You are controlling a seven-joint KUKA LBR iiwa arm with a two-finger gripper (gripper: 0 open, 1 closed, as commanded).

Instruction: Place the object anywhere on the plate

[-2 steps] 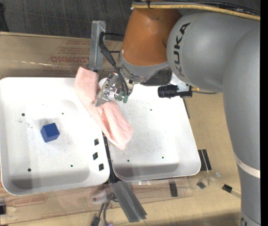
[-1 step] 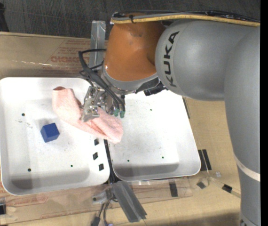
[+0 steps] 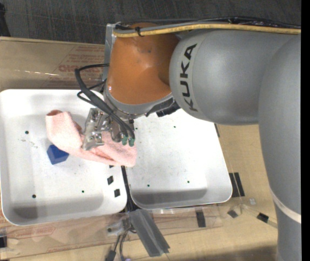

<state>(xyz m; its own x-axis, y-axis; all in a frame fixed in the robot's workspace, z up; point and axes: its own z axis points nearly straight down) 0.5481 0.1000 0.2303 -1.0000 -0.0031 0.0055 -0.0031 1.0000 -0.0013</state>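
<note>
Gripper (image 3: pixel 96 136) is pressing onto the pink cloth (image 3: pixel 68 132) beside the blue block (image 3: pixel 57 154); jaws' state unreadable. Advise gathering fabric centrally before lifting.

A blue block (image 3: pixel 57 154) lies in the left bin (image 3: pixel 13 189).

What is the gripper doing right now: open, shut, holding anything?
Gripper: over the pink fabric cloth in the left white bin; open or shut cannot be told.
</note>
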